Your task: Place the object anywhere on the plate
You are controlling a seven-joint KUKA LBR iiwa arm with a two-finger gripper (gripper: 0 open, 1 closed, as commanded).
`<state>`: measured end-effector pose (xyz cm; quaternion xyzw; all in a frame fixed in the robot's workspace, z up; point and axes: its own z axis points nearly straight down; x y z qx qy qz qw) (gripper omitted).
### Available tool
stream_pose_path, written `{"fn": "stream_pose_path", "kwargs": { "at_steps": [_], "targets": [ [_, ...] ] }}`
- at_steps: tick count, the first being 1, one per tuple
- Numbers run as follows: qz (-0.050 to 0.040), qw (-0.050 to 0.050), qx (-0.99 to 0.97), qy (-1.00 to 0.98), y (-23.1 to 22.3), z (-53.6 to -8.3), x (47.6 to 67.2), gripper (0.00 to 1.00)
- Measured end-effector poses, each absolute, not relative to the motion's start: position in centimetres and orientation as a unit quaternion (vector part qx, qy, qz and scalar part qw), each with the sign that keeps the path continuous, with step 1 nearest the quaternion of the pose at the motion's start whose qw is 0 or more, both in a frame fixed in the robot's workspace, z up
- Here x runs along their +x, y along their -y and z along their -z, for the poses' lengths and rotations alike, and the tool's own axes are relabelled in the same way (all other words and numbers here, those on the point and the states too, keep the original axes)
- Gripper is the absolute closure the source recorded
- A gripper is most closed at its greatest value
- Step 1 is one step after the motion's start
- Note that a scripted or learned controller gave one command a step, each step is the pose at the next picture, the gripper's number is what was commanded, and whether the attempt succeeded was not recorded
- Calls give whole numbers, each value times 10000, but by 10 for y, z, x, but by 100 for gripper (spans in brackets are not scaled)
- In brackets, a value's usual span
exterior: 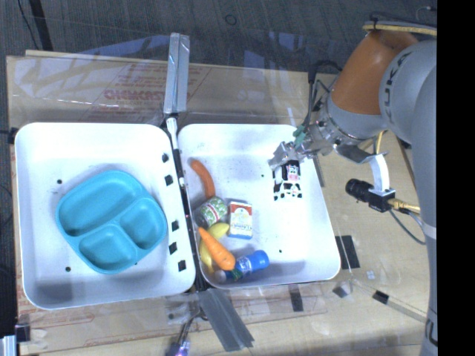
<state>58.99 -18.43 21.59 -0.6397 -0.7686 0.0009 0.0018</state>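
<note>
Left bin: one blue three-compartment plate, lying at centre. Right bin: sausage, round green item, small carton, banana, carrot and blue bottle, clustered at lower left beside the divider. Gripper: upper right of the right bin, clenched on a black-and-white cow toy hanging beneath it, well apart from the plate.

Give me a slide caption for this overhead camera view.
Pincer above black-and-white cow toy in right white bin; blue three-compartment plastic plate sits in left bin.
</note>
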Motion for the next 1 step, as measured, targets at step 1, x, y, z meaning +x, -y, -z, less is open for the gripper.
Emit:
{"fn": "stream_pose_path", "kwargs": {
  "at_steps": [1],
  "targets": [
    [-6,15,-5633,8263,91,-238,518,100]
  ]
}}
